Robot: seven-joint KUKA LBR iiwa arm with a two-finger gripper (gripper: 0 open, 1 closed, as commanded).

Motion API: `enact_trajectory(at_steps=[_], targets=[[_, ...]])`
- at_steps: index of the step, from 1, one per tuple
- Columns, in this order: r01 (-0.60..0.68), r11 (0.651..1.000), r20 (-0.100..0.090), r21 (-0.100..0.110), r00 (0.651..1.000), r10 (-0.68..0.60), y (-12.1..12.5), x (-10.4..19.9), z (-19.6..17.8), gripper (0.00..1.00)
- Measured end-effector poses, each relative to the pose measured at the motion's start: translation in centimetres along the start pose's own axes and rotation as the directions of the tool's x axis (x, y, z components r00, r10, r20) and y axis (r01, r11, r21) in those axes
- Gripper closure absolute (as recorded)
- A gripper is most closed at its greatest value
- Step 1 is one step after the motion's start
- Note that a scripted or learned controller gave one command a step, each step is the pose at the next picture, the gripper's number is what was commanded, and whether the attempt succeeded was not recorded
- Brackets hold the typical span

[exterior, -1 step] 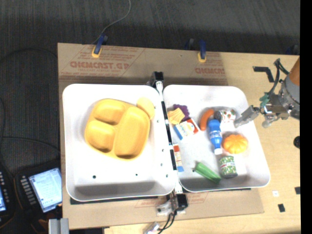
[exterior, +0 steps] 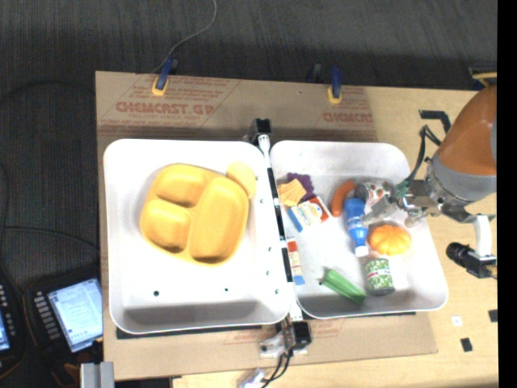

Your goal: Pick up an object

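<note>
Fingertips of the gripper (exterior: 386, 207) are seen low over the right bin (exterior: 420, 297), at the right of the frame, just above the orange pumpkin-shaped toy (exterior: 389, 238) and beside the blue bottle (exterior: 355, 221). How far the fingers are parted cannot be told; the metal parts blur into the clutter beneath. Nothing is clearly seen between them, so no hold on any object is confirmed.

Behind the gripper, the grey wrist and the orange band of the arm (exterior: 472, 148) are seen entering from the right edge.

Candidate objects are all spread in the right bin: a red-and-white round item (exterior: 371, 191) touching the gripper area, an orange-red piece (exterior: 343, 191) left of it, a purple and yellow toy (exterior: 294, 187) at upper left of the bin, a small white and orange carton (exterior: 304, 213) below that, a green-labelled can (exterior: 378, 274) under the pumpkin toy, and a green pepper-like toy (exterior: 342, 285) at lower centre.

The left bin (exterior: 129, 297) is occupied by a large yellow moulded tray (exterior: 196, 212).
</note>
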State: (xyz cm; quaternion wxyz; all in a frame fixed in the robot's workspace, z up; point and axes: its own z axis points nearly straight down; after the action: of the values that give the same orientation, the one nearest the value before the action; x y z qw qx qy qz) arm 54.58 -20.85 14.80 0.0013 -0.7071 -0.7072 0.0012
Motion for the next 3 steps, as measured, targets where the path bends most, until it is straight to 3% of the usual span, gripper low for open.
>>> enact_trajectory(at_steps=[1, 2, 3], targets=[[-0.001, 1.000, 0.004, -0.010, 1.000, 0.001, -0.8, 7.2, 5.9, 0.00], [-0.001, 1.000, 0.004, -0.015, 1.000, 0.001, -0.6, 7.1, 4.8, 1.00], [-0.001, 1.000, 0.004, -0.015, 1.000, 0.001, -0.7, 7.1, 4.8, 0.00]])
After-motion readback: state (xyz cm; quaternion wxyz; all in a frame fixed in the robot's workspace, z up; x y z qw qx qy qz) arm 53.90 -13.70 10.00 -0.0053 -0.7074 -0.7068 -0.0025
